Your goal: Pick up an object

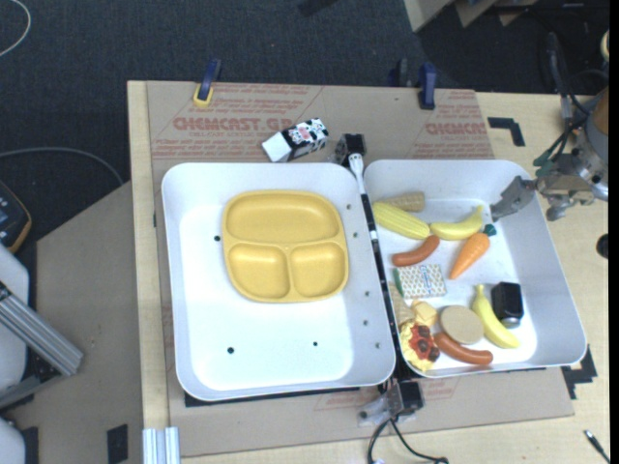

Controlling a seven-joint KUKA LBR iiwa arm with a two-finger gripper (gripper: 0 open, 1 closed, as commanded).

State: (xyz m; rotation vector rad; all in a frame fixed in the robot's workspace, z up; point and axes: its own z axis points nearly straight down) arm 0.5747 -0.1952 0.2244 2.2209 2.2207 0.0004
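Here fingers over right bin rim; carrot near.

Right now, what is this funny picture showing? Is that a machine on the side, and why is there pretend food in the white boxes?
A camera up high looks down on a bench. Two shallow white bins sit side by side. The left bin holds a yellow plastic plate with three sections. The right bin holds toy food: an orange carrot, yellow bananas, red sausages. The grey metal gripper of a robot arm reaches in from the right, trying to pick something up.
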